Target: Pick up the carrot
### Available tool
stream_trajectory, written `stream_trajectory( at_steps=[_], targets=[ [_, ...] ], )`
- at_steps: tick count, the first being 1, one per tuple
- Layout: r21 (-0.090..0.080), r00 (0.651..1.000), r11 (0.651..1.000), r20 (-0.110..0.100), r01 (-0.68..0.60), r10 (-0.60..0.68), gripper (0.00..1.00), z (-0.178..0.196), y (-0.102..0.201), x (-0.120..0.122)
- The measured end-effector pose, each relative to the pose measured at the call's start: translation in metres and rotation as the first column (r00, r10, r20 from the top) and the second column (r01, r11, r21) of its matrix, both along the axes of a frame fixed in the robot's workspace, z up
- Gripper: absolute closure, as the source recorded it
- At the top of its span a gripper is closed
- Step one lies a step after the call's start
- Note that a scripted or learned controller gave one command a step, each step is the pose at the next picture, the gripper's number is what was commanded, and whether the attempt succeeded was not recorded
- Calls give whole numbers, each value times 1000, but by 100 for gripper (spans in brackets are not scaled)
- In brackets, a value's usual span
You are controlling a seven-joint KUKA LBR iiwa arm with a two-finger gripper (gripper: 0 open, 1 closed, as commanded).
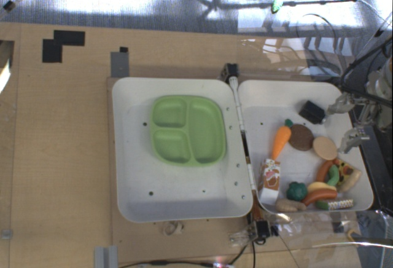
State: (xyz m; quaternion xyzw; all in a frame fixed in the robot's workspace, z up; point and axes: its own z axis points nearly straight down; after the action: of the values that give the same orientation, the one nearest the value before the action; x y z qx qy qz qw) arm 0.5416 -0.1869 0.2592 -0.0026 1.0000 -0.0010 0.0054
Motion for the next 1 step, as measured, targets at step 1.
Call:
stream_trajectory(
  at_steps=[1],
  targets=[
    [-1, 998, 998, 9, 67, -67, 0, -169, 17, -7]
  ],
)
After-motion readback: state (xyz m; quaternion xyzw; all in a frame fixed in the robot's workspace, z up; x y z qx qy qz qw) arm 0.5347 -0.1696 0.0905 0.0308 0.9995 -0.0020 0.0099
